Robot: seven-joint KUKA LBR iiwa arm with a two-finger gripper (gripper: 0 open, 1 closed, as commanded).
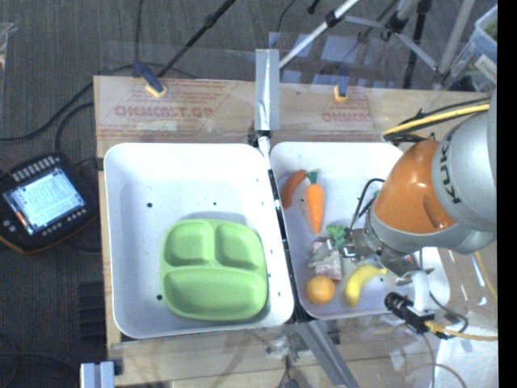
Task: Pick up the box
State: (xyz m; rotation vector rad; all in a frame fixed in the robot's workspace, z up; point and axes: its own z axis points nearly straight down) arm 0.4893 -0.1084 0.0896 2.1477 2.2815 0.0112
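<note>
A small greyish box point(324, 255) with a printed face lies in the right bin point(355, 156), near its middle. My gripper point(350, 246) hangs low just to the right of the box, at its edge, under the grey and orange wrist point(412, 196). The wrist covers the gripper's tip and the bin floor beneath it. I see nothing lifted off the bin floor.
In the right bin lie two carrots point(314, 204) point(293, 187) at the back left, a small green piece point(336, 233) beside the box, an orange point(321, 289) and a banana point(362, 281) at the front. The left bin point(145, 176) holds a green divided tray point(216, 270).
</note>
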